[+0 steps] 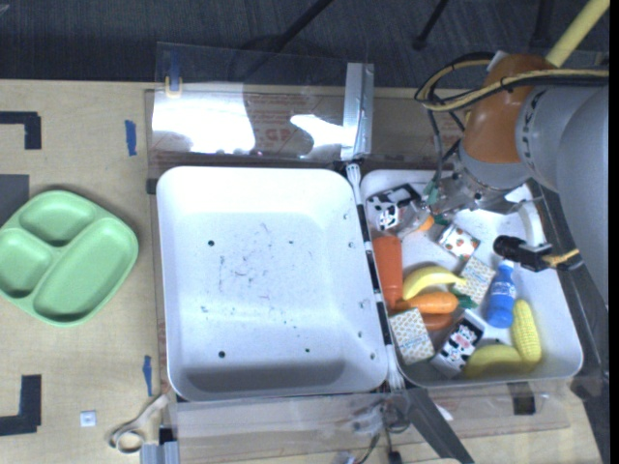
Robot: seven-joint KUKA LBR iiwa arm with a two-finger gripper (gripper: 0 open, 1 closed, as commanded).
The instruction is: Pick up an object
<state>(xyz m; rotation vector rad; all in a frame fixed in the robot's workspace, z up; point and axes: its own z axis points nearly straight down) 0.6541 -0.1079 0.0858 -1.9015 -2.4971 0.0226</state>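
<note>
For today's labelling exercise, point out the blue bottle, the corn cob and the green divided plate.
blue bottle point(500, 298), camera view, middle of its body.
corn cob point(525, 329), camera view, middle of the cob.
green divided plate point(108, 228), camera view, its right rim.

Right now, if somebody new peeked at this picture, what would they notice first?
Probably the right bin, heaped with bright toys: a yellow banana, an orange carrot, a blue bottle and a corn cob. Next, the big grey arm with its orange band leaning over that bin's back corner. Far left on the bench sits a green divided plate.
</note>
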